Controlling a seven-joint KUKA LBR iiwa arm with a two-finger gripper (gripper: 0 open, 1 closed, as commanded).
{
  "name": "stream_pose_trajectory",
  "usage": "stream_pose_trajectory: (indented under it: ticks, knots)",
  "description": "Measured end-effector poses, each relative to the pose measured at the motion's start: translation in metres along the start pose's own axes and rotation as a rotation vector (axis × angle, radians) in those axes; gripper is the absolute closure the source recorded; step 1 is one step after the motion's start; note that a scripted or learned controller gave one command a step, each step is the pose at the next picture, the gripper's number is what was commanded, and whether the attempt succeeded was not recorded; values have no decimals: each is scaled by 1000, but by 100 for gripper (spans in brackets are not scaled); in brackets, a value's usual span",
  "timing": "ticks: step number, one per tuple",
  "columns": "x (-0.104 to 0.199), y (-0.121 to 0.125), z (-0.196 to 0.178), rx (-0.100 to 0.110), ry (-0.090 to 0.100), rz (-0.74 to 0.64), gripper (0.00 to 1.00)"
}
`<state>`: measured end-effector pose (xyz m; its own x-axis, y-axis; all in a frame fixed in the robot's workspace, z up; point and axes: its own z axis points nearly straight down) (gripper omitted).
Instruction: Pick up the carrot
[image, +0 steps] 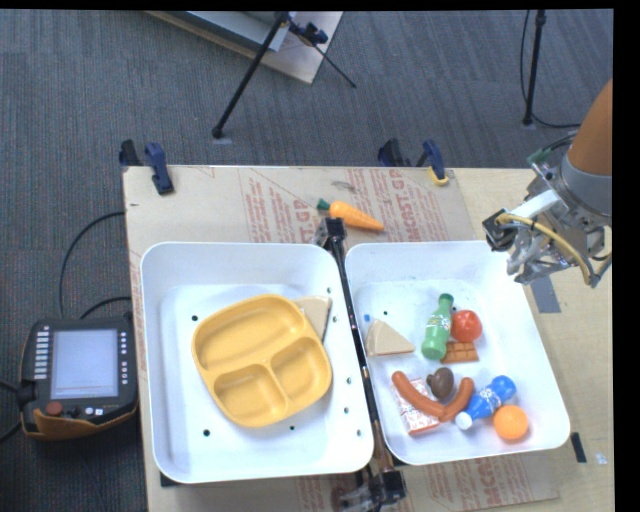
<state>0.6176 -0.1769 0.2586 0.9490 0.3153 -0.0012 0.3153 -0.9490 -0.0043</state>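
So starting at the left: the left bin (160, 300) has a yellow divided plate (262, 358) in it with a wedge of something tan (318, 312) tucked at the plate's far right corner. Nothing there matters for this job, but it's close to the divide between the 2 bins.

The carrot (352, 214) isn't in either bin. It's lying flat on the bare worktop (250, 195), near the far edge, just beyond the spot where the 2 bins meet, green top pointing left. Risk 1: it's a tapered, round thing, so a pinch off-centre could roll it or squirt it out. Risk 2: the bin rims and the black clip between them sit right beside it, so a low approach might clip them.

The right bin (545, 345) is crowded with a green bottle (437, 327), tomato (466, 325), sausage (432, 396) and an orange ball (511, 423) that a program could mistake for the target.

The gripper (535, 250) hovers past that bin's far right corner, well apart from the carrot. Holding nothing as far as I can see, but I can't tell how wide it's open.
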Motion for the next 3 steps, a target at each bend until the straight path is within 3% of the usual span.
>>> stream_pose_trajectory:
  ticks: [1, 2, 3]
  knots:
    - [13, -34, 3, 4, -3, -4, 100]
    - [13, -35, -6, 8, -7, -9, 100]
    - [-9, 36, -2, 0, -2, 90, 100]
